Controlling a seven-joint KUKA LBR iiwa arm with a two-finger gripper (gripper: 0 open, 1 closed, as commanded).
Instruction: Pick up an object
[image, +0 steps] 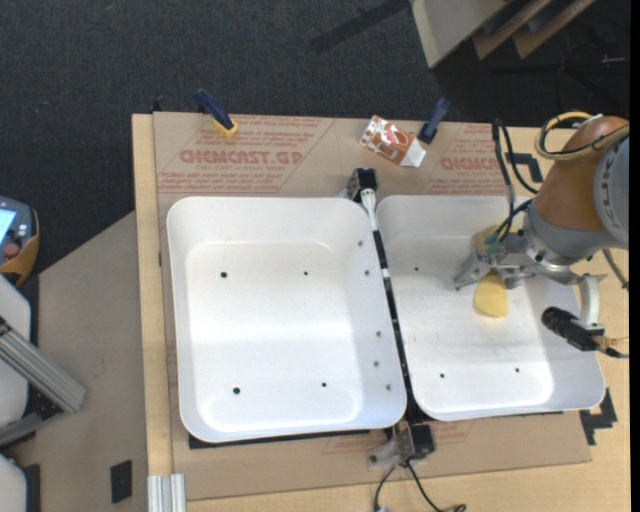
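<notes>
Dark carpet surrounds a cardboard-topped surface (300, 150) carrying two shallow white bins side by side: left bin (200, 230) and right bin (420, 215).

End effector (487, 268): low over the right bin, upper right quarter, hanging from the grey arm (590, 200) that comes in from the right edge with its orange band above the wrist. Metal fingers (468, 275) splay down and to the left. State: cannot tell whether they are released or clenched; the wrist body hides the gap from this slant, and nothing is seen between them.

Task object: one pale yellow lump (491, 298), rounded, resting on the floor of the right bin. It sits just below the end effector in the view, i.e. toward the near edge of the bin, and a touch to the right of the visible finger. Whether finger and lump touch is not resolvable; they read as just beside each other. No strong long axis; slightly wider than tall, so approach angle matters little.

Judgement: the coming move turns on a small offset toward the near rim, then a descent.

Further out: black cable connector (570, 328) near the right rim; a small printed packet (392, 141) on the cardboard beyond the bins; blue clamps (216, 112) at the far edge.
</notes>
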